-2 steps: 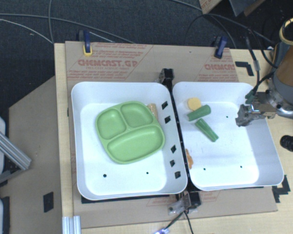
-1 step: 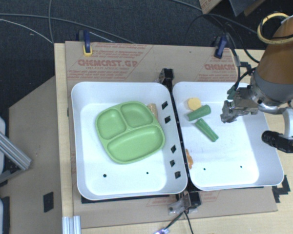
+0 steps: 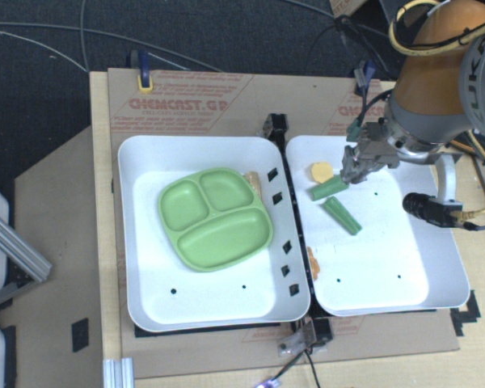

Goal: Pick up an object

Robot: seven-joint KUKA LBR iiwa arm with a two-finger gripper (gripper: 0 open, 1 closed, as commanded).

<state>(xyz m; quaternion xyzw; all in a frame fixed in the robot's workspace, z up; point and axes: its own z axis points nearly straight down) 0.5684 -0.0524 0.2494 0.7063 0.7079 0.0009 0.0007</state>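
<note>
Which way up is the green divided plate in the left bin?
Right side up. The green divided plastic plate lies flat on the left white bin's floor, its three compartments facing the camera.

There are 2 white bins, side by side. The left bin holds 1 green plate. The right bin holds 2 green sticks and 1 small yellow piece.
</note>
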